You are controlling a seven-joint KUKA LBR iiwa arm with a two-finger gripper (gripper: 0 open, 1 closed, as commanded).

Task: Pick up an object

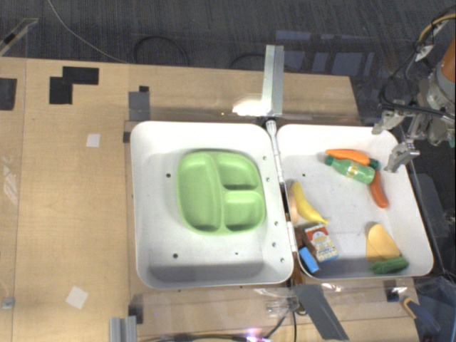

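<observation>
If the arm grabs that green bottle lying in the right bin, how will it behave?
The green bottle lies on its side, so a push would probably roll it. It looks like smooth plastic, likely light and slippery. It touches the carrot, which may shift too.

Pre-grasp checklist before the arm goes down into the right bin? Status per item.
1. Gripper over the right white bin: ok, it sits at the bin's upper right edge.
2. Nothing between the fingers: cannot tell.
3. Nearest targets free-standing: not ok, the green plastic bottle touches the orange carrot.
4. Isolated alternative: ok, the yellow banana lies apart.
5. Left white bin undisturbed: ok, the green divided plate lies flat.
</observation>
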